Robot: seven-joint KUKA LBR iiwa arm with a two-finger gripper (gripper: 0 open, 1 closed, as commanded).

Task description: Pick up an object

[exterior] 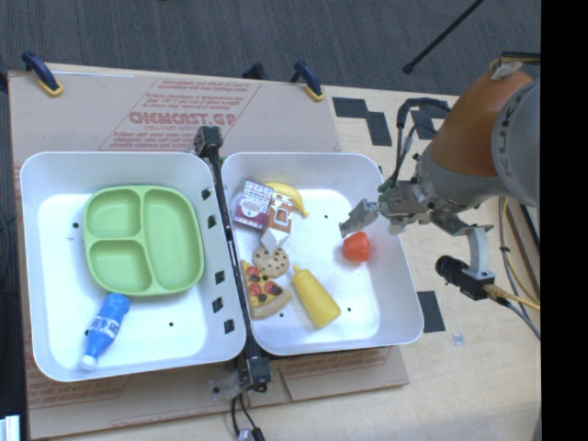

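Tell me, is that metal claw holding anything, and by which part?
Nothing shows between its fingers. The grey two-finger gripper sits just above the small red round toy in the right white bin.

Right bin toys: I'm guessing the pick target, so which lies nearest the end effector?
The small red tomato-like toy, just below the end effector; the yellow mustard bottle lies farther off.

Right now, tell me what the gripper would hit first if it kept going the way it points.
Probably the bare floor of the right bin just left of the red tomato; the gripper angles down-left. Depth is unclear, so it could clip the tomato.
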